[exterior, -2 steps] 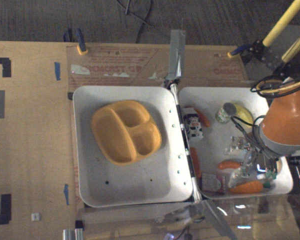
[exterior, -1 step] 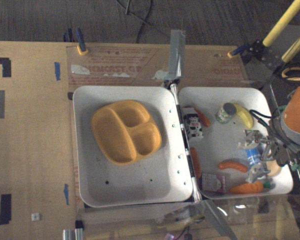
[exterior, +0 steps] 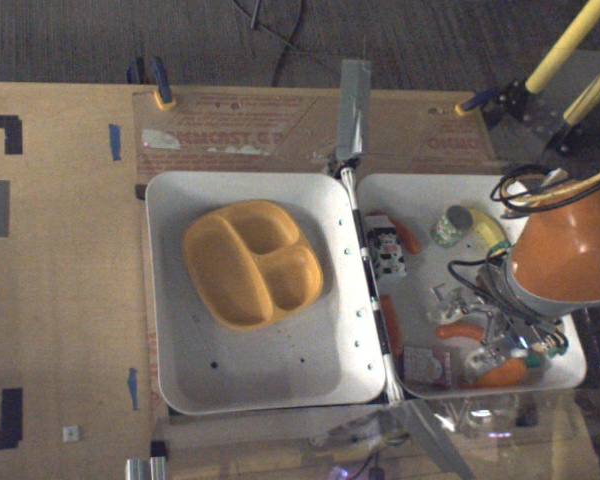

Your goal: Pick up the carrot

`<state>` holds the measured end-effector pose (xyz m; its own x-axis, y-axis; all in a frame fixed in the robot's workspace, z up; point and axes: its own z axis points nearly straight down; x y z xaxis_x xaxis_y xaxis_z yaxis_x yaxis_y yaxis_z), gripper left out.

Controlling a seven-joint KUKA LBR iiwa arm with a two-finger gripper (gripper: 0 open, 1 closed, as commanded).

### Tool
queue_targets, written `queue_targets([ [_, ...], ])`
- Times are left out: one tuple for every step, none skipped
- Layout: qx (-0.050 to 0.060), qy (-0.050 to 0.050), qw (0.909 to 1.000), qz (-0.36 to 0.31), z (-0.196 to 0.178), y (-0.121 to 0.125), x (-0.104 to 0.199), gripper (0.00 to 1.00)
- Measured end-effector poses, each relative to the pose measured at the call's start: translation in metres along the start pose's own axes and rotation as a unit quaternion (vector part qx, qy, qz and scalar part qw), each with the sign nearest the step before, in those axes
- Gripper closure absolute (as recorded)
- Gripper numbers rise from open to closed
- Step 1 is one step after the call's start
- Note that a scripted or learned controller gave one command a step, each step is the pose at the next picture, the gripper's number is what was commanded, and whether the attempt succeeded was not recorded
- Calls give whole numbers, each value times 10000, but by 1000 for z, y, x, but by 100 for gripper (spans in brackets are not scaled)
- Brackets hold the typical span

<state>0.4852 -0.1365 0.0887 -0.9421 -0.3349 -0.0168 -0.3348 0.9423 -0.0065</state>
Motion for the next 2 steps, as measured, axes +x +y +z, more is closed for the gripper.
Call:
queue_targets([
  [-22, 22, 10000, 11, -8, 1, 1, 100],
  [-24, 23, 10000, 11, -8, 2, 1, 0],
])
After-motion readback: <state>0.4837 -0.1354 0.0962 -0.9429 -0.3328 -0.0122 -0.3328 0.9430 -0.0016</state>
